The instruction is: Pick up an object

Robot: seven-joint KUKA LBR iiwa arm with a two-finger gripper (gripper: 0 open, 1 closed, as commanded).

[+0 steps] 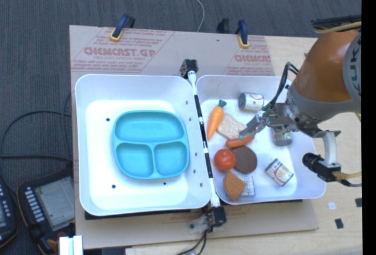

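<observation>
While the grey arm (329, 80) with its orange band reaches in from the right, its claw (257, 126) hangs low over the right bin (305, 189), just above the small sausage (239, 142) and beside the cracker (230, 126). Whether the claw is spread or closed cannot be told from this angle, and nothing is seen between its tips.

Several pieces of toy food lie in the right bin. A carrot (215, 119) lies slanted near the bin's left wall, its green top pointing up and right. Below the sausage sit a red tomato (224, 159) and a dark brown round patty (244, 160), touching each other. A waffle-like wedge (234, 185) lies near the bin's front edge, partly over a small packet (248, 187). One small can (252, 101) lies on its side near the back of the bin, and another can (279, 171) lies tilted toward the front right.

A blue divided plate (151, 143) rests in the middle of the left bin (94, 189). Both bins stand side by side on the counter (117, 51).
</observation>
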